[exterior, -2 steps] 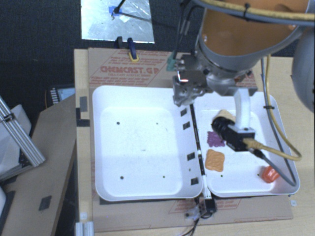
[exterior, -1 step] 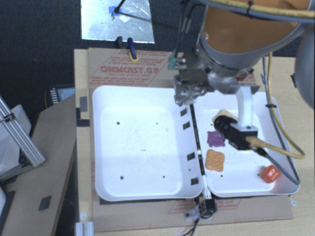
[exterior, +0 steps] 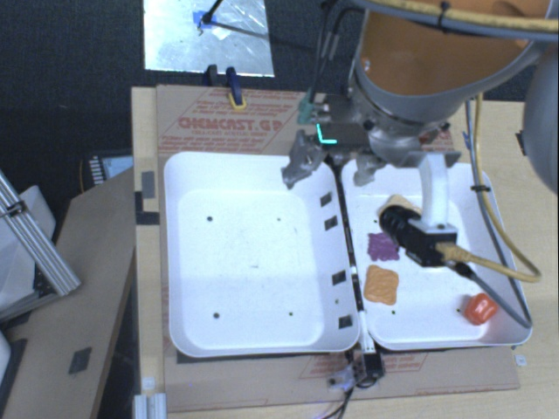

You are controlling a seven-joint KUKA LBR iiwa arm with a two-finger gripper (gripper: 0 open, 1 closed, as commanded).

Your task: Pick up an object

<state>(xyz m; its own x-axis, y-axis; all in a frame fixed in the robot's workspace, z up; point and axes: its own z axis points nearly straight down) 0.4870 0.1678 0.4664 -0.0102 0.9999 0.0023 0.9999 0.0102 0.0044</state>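
The right bin (exterior: 502,234) holds a purple lump (exterior: 382,245), a flat tan-orange piece (exterior: 381,284), a red-orange object (exterior: 479,308) near its front right corner, and a yellowish item (exterior: 398,203) partly hidden behind a black fitting (exterior: 421,238) on a yellow cable. My gripper (exterior: 331,171) hangs over the back end of the divider between the two bins, well behind those objects. Its two grey fingers (exterior: 298,168) are spread apart, open, with nothing between them. The arm's bulky orange and grey body covers the back of the right bin.
The left bin (exterior: 188,234) sits beside the right one on a cardboard sheet (exterior: 227,120). A blue and yellow clamp (exterior: 234,88) grips the cardboard's back edge. A shiny metal plate (exterior: 208,23) lies behind. An aluminium rail (exterior: 31,234) leans at the far left.
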